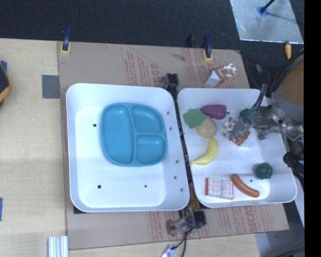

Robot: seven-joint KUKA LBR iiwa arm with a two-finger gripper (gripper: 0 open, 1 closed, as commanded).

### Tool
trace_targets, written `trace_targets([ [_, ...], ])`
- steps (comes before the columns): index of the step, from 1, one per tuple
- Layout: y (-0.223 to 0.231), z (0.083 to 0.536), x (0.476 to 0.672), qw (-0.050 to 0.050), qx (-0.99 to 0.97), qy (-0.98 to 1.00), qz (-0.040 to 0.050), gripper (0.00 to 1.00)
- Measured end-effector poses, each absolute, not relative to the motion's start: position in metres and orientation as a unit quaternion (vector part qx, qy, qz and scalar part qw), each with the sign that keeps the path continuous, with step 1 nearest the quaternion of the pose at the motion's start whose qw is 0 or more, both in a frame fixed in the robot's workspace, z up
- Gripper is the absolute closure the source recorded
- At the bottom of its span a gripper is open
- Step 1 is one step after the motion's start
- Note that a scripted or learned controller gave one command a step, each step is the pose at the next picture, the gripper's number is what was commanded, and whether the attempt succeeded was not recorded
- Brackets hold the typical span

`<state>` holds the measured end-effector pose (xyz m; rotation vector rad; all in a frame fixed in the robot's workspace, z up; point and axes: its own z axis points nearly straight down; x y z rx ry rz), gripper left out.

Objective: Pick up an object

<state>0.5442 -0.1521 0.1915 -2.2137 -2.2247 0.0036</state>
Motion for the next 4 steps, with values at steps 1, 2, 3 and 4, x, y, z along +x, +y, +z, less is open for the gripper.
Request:
trace_targets([
  [1, -0.213, 0.201, 0.582, 0.000, -0.707, -0.708, 0.0007, 0.00],
  [2, -0.159, 0.092, 0.602, 0.000, -0.705, -0.709, 0.0013, 0.00],
  [3, -0.116, 0.092, 0.544, 0.001, -0.706, -0.709, 0.0014, 0.00],
  [4, -0.117, 0.102, 0.544, 0.001, -0.705, -0.709, 0.0026, 1.00],
])
